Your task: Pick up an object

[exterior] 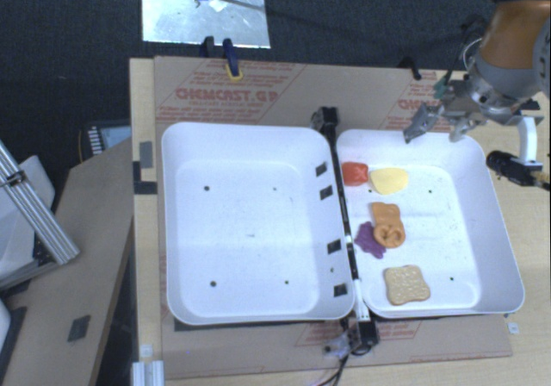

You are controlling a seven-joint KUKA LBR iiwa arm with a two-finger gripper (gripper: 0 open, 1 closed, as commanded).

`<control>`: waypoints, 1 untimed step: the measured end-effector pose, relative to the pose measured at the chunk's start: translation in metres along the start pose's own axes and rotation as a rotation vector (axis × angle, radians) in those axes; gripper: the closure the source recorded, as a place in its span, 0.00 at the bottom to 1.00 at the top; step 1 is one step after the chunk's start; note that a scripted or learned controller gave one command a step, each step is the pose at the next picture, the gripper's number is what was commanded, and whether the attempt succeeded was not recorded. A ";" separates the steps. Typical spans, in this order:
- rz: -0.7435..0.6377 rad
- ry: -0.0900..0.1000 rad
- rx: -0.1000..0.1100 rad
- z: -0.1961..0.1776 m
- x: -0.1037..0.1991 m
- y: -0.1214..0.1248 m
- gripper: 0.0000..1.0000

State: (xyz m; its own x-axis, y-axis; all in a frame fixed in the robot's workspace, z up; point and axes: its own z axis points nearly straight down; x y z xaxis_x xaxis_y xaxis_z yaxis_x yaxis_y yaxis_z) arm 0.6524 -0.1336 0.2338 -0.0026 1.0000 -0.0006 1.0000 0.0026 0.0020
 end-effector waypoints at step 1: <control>-0.006 0.003 0.002 0.006 0.057 -0.029 0.00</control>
State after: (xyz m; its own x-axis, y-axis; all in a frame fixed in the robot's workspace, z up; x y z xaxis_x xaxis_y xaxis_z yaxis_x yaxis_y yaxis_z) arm 0.6235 -0.0767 0.2280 -0.0091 1.0000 0.0022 1.0000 0.0091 -0.0004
